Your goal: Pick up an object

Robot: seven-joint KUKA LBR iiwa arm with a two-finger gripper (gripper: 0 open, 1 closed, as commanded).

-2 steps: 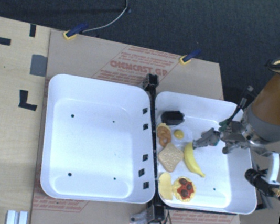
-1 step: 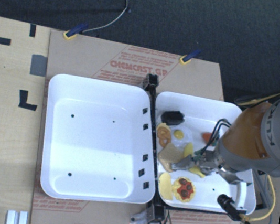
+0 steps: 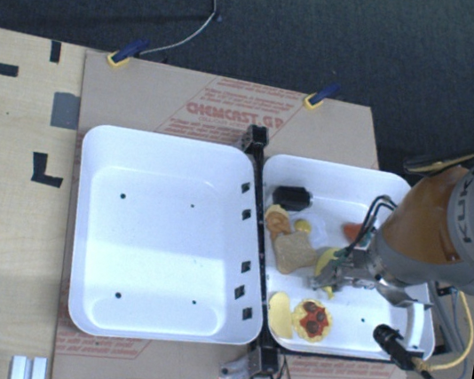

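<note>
1. White plastic forms the two shallow bins; the right bin (image 3: 374,178) holds every loose object, and the left bin (image 3: 157,234) lies beside it.
2. The gripper (image 3: 330,279) is seen low in the right bin, just beside a tan bread-like piece (image 3: 293,255) and touching or overlapping a small yellow-green object (image 3: 326,260).
3. Whether the jaws are open, closed or gripping anything cannot be told, as the wrist and the arm (image 3: 433,230) hide them.
4. A black block (image 3: 291,197) is set at the far side; a pizza-like toy (image 3: 312,320) and a yellow slice (image 3: 277,312) lie near.
5. For a sound pick, one object should be centred between the fingers, clear of its neighbours, before closing.
6. A red item (image 3: 353,230) is partly hidden behind the arm and cannot be identified.
</note>
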